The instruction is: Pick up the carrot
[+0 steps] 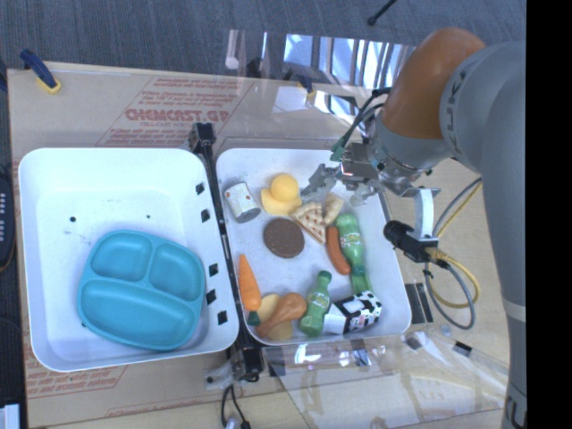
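Carrot lay ungrasped, well apart from jaws, down-left. Jaws spread, pinching nothing. Approach, descent, grasp, lift all remained.

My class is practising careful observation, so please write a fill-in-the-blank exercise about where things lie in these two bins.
1. The blue divided plate lies in the ____ bin.
2. The carrot lies along the right bin's ____ wall.
3. The round brown cookie lies just below the ____ duck.
4. The gripper hovers over the right bin's ____ part.

Missing words: left; left; yellow; upper
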You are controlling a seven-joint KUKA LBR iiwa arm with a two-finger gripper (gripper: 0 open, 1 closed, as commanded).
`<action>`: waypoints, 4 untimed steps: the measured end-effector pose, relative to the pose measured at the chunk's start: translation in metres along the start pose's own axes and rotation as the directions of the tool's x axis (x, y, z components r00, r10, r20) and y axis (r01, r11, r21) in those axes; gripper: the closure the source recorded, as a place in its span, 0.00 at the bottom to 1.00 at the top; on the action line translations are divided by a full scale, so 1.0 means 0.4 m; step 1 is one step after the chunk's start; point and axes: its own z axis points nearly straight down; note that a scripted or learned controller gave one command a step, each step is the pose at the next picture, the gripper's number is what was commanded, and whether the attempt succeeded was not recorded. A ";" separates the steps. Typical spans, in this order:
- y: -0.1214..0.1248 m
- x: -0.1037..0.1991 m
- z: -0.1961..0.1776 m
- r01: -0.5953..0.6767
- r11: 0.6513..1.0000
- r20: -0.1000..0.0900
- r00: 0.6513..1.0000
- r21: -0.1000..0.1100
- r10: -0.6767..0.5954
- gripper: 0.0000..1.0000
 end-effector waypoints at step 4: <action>0.170 0.016 0.330 -0.215 0.977 -0.002 0.977 -0.015 0.215 0.00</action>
